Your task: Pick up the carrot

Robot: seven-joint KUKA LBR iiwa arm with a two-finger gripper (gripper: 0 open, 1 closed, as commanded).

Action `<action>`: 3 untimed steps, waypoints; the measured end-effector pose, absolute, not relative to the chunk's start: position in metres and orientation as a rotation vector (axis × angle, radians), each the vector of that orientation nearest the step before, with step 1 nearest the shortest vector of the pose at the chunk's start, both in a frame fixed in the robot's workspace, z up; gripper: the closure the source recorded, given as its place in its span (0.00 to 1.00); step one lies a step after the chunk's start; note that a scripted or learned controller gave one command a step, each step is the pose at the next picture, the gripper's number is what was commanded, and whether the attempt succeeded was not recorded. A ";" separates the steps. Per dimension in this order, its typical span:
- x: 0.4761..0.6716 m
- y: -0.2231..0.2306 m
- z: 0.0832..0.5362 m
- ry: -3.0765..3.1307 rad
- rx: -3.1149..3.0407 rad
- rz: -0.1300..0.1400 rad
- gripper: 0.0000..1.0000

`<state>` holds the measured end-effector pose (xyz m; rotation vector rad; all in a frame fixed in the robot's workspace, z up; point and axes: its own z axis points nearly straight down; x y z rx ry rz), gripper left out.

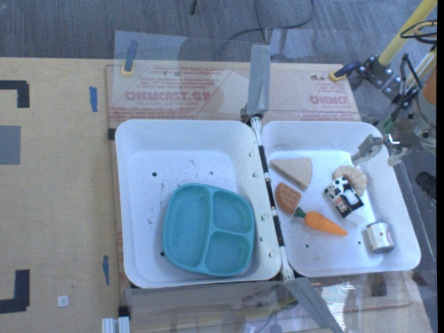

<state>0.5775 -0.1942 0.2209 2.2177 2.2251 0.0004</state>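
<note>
- the carrot (325, 222) is seen lying flat in the lower middle of the right bin (409, 255), orange, tapered, with a green stub at its left end; it is judged not yet lifted.
- just beside it, a waffle-patterned piece (288, 198) is seen.
- farther up at the right edge, the gripper (379, 148) is seen spread open, nothing held, well apart from the carrot; reach, grasp and lift are judged left.
</note>
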 end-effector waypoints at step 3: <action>0.498 -0.110 0.107 2.286 2.063 0.050 0.00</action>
